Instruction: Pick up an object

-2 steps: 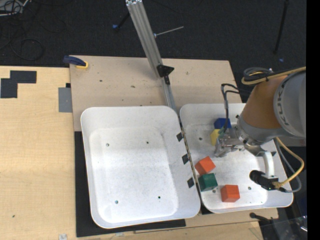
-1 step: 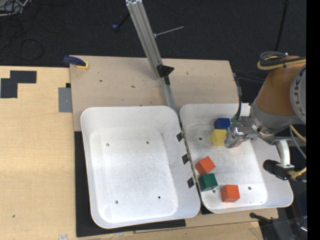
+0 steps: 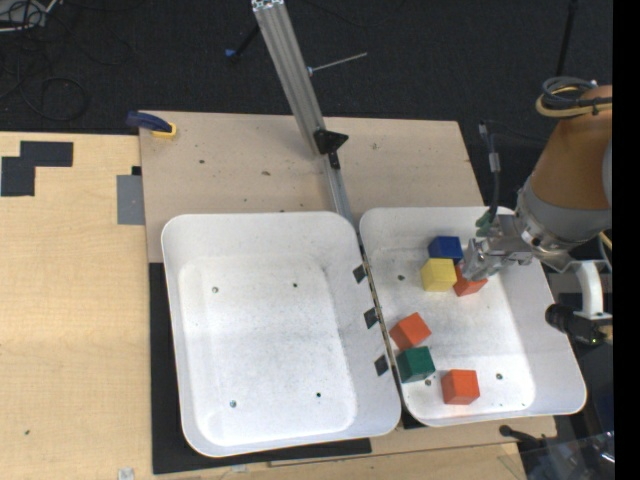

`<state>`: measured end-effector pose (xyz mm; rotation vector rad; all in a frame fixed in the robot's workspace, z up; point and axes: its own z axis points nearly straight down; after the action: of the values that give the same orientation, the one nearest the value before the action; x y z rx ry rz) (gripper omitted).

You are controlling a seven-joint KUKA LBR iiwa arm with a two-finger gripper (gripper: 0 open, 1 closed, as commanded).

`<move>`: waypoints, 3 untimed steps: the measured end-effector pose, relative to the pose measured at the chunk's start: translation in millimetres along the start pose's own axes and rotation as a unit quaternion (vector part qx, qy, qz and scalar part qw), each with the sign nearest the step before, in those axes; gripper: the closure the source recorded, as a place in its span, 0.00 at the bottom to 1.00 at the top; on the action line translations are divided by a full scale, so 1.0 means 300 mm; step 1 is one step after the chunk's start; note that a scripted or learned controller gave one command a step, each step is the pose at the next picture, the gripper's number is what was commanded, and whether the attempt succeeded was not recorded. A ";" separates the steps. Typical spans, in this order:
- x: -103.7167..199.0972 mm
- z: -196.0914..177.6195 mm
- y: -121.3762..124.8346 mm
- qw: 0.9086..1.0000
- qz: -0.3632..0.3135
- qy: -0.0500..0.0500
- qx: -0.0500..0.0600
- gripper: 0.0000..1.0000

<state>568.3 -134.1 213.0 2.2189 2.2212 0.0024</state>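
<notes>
Nearest us, an orange block; our end effector, grip unreadable, touches the red block at its 6 o'clock.

My counter is pale wood with two shallow white bins on it: left bin mid-frame, right bin lower right, sides touching, on a black mat.

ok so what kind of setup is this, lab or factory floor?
Most likely a robotics lab grasping rig: two white bins side by side on a wooden bench, coloured blocks as test objects, and loose cables on the dark floor behind.
</notes>
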 end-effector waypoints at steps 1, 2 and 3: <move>0.161 0.025 0.057 1.000 -0.001 0.001 0.002 1.00; 0.357 0.006 0.121 1.000 -0.002 0.000 0.002 1.00; 0.559 0.001 0.174 1.000 -0.002 0.001 0.002 1.00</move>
<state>620.3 33.5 212.7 2.2180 2.2289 0.0013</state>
